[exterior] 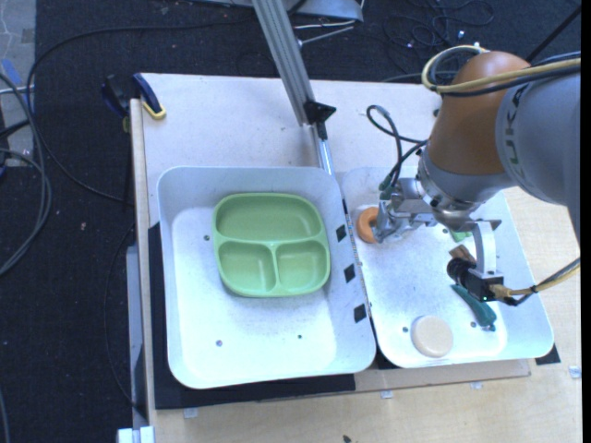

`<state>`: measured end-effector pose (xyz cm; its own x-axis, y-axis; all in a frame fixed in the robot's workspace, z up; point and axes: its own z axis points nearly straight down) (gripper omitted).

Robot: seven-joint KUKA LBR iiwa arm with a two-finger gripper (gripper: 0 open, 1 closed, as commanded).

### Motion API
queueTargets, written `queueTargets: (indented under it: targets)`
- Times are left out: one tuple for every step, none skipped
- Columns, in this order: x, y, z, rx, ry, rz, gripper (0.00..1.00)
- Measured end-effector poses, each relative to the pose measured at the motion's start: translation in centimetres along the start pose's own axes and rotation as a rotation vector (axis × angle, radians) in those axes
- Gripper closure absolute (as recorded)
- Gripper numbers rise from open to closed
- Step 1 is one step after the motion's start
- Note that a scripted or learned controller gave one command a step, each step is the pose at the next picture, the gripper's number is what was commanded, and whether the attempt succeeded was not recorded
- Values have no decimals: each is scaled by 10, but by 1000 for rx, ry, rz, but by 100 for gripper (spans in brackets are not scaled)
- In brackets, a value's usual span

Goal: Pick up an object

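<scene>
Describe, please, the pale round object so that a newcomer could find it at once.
Look in the right-hand shallow white bin, along its near edge. There lies a cream, flat round disc, paler and wider than the small orange ball at the bin's far left.

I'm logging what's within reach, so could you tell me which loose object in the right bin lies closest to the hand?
The orange object, by the bin's left wall right beside the hand. The cream disc and teal tool lie farther off, toward the near edge.
</scene>
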<state>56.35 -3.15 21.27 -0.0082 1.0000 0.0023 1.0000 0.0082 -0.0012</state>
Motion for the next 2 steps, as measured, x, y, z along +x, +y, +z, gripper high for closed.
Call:
queueTargets:
  targets:
    - [52,-1,-14,-3,-1,0,100]
    - [106,-11,-19,-1,0,0,100]
